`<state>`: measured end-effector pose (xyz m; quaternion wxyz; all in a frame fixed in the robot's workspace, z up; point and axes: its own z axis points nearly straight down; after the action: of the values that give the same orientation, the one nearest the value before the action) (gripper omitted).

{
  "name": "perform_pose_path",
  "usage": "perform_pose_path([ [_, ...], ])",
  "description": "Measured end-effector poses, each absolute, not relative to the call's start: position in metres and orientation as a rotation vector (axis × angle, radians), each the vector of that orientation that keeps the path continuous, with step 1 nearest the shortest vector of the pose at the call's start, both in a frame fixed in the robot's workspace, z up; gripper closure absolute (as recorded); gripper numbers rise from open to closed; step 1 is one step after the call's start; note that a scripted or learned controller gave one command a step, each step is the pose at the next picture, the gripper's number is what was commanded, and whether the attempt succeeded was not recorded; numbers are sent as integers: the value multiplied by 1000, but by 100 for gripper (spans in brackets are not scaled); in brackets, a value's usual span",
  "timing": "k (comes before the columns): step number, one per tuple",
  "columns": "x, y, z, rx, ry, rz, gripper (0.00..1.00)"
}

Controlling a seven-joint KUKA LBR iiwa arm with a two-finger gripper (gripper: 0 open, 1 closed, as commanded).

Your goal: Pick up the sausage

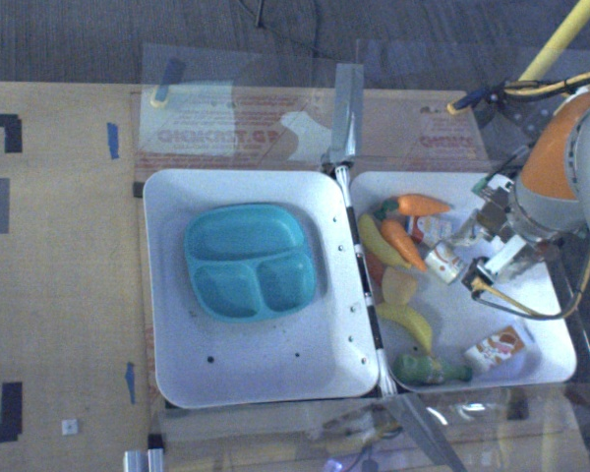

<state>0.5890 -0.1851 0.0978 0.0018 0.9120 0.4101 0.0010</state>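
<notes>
The right bin (556, 308) holds a pile of toy food along its left side. An orange-red, sausage-shaped piece (403, 245) lies slanted there between a yellow banana (371, 238) and a red-and-white packet (433, 228). Whether it is the sausage or a second carrot I cannot tell. My gripper (459, 270) hangs over the middle of this bin, just right of that piece and apart from it. Its fingers (441, 262) stand open with nothing between them.
A carrot with a green top (422, 205) lies at the back of the pile. A pale slice (398, 285), a second banana (409, 324), a green item (429, 368) and an orange-white packet (498, 347) lie toward the front. The left bin (167, 352) holds a blue divided plate (251, 261).
</notes>
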Motion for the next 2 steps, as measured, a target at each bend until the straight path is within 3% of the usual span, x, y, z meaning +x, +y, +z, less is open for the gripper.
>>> perform_pose_path([
  [1,590,-184,108,2860,1290,2,100],
  [2,642,-189,87,2885,1238,3,100],
])
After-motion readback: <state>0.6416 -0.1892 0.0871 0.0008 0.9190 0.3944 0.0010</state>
